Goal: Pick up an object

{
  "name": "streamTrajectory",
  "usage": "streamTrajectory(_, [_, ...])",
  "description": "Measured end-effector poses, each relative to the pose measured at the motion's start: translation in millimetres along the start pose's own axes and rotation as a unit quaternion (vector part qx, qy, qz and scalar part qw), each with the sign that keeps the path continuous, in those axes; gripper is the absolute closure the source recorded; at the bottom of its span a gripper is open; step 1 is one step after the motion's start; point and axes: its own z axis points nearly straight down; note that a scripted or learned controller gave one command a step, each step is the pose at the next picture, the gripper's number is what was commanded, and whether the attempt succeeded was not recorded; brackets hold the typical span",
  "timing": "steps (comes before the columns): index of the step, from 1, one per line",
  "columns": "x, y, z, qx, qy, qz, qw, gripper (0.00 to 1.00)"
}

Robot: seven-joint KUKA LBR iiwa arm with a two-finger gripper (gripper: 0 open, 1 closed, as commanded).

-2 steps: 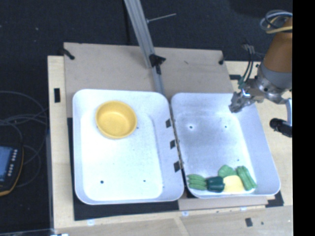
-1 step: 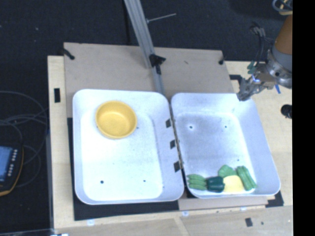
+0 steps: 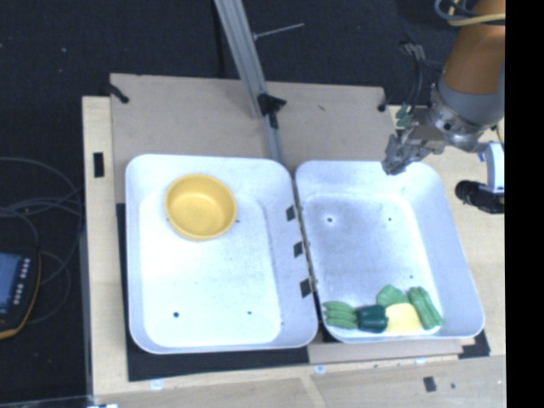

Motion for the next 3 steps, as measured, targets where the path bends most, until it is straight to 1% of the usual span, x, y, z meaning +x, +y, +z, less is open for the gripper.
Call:
streamTrajectory(1, [50,-5,-3,0.0,0.0,0.0,1.0,1.0])
streamTrajectory(2, [103,2,-4,0.0,0.0,-0.001,1.0,1.0])
streamTrajectory(3, [148,2,-3,0.0,0.0,0.0,1.0,1.0])
